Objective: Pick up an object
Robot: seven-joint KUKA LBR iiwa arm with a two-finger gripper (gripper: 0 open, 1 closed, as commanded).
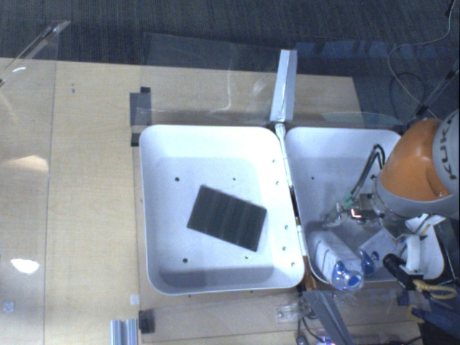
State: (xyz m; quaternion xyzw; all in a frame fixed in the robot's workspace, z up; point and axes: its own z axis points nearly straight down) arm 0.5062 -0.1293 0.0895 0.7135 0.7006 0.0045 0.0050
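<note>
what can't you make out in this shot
- Pincer, camera view: the arm's own body hides most of it, so open or shut is unclear.
- Clear bottle with blue cap in the right bin: see-through and blurred, outline hard to trace.
- Dark ribbed pad in the left bin: material unclear.

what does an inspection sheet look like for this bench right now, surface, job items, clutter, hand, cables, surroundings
surface: wooden bench bearing two shallow white bins, left bin and right bin, side by side.
job's things: dark ribbed rectangular pad lying flat and skewed in the left bin; clear plastic bottle with a blue cap lying on its side in the right bin.
clutter: nothing seen.
hand: hand low over the right bin, above the bottle; too blurred to judge more.
cables: black cable running along the wrist; thin wire on the floor at the upper right.
surroundings: dark carpet beyond the bench; clear panel over the left side.
</note>
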